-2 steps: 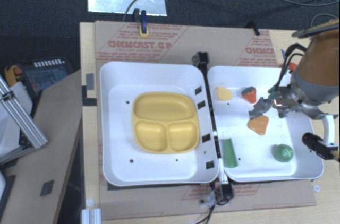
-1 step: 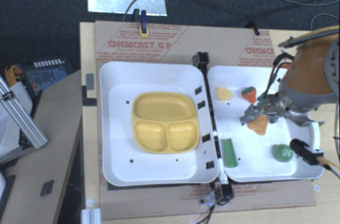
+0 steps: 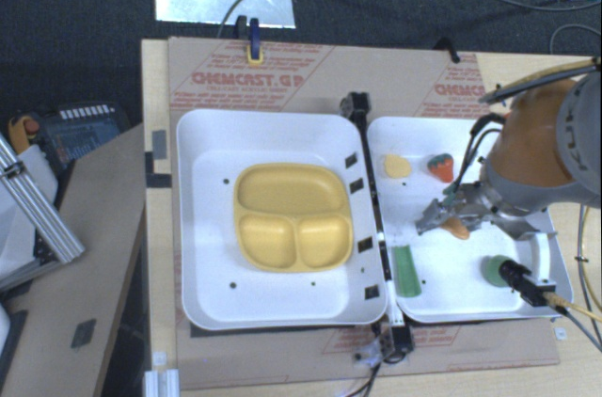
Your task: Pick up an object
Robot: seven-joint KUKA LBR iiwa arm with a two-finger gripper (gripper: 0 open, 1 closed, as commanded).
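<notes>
In the right bin (image 3: 428, 299), my gripper (image 3: 442, 216) is low over the floor, near the middle. A small orange piece (image 3: 460, 230) shows just under its right side, partly hidden by it. I cannot see whether the piece is held. Behind it lie a red-orange strawberry-like toy (image 3: 440, 166) and a pale yellow piece (image 3: 398, 166). A green stick (image 3: 405, 269) lies at the bin's front left and a round green object (image 3: 495, 269) at the front right.
The left bin (image 3: 202, 226) holds a yellow divided plate (image 3: 292, 216). A black divider clamp (image 3: 369, 188) runs between the bins. The grey arm with its orange band (image 3: 531, 136) covers the right bin's far right side. Cables trail at the right edge.
</notes>
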